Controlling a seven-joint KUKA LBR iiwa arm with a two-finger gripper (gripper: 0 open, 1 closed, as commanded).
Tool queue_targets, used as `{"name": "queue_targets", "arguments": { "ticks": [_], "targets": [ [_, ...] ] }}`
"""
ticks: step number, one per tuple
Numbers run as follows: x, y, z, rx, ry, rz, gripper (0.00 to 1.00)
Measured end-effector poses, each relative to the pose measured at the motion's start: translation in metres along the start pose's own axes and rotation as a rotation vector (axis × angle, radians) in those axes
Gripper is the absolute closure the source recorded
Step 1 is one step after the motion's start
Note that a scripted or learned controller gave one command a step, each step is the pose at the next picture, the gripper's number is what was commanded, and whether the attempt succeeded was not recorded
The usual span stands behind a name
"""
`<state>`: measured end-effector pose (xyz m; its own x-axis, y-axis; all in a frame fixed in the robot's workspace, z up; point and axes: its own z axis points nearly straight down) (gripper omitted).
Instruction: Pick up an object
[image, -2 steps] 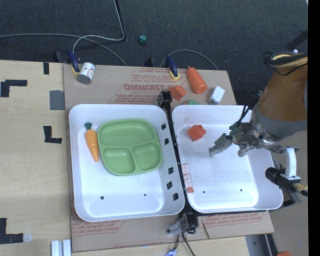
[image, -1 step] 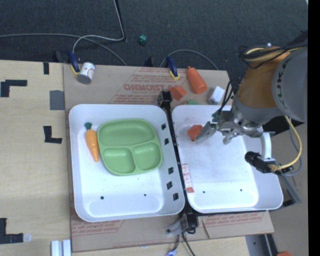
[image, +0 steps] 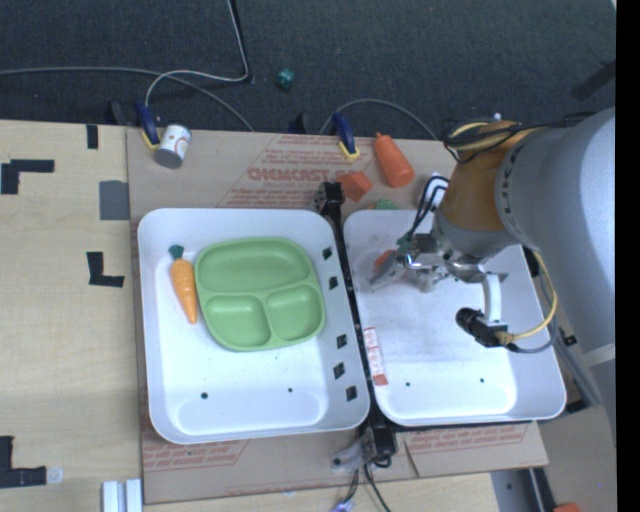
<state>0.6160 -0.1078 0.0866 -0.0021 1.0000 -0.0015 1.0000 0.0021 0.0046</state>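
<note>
Camera view, looking down at a slant on the bench:

Left bin (image: 160, 380): shallow, white. Contains a green divided plate (image: 262, 293) with three compartments, lying flat near the bin's middle. A toy carrot (image: 184, 285), orange with a green top, lies just beside the plate's left edge, its green end toward the far side of the bin.

Right bin (image: 450, 395): shallow, white, set against the left bin along a dark centre divider. A small red-orange object (image: 384, 260) lies in the far left part of this bin, partly covered by the gripper hardware; its kind cannot be told.

Arm (image: 560, 200): grey, with an orange band (image: 475, 195) above the wrist, reaching in from the right over the far part of the right bin.

Gripper (image: 425, 268): metal, low over the right bin floor, near the red-orange object. Whether it is open or closed cannot be told, nor whether it touches the object.

Behind the bins, on the cardboard sheet (image: 280, 175): an orange cylinder-shaped toy (image: 394, 161) lying tilted; a smaller orange block (image: 357, 185) near it; a small white can (image: 172, 145) on its side at the far left corner; two blue clamps (image: 347, 135) at the sheet's far edge

Beyond the sheet: dark carpet (image: 400, 50) with a thin cable (image: 200, 72) and a small green item (image: 285, 77)
</note>
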Motion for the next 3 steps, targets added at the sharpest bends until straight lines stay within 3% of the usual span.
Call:
{"name": "queue_targets", "arguments": {
  "ticks": [1,2,3],
  "targets": [
    [0.004,0.052,0.001,0.002,0.001,0.000,0.00],
    [0.004,0.053,-0.009,0.002,0.001,-0.001,1.00],
    [0.004,0.052,-0.008,0.003,0.000,-0.001,0.00]
  ]
}}
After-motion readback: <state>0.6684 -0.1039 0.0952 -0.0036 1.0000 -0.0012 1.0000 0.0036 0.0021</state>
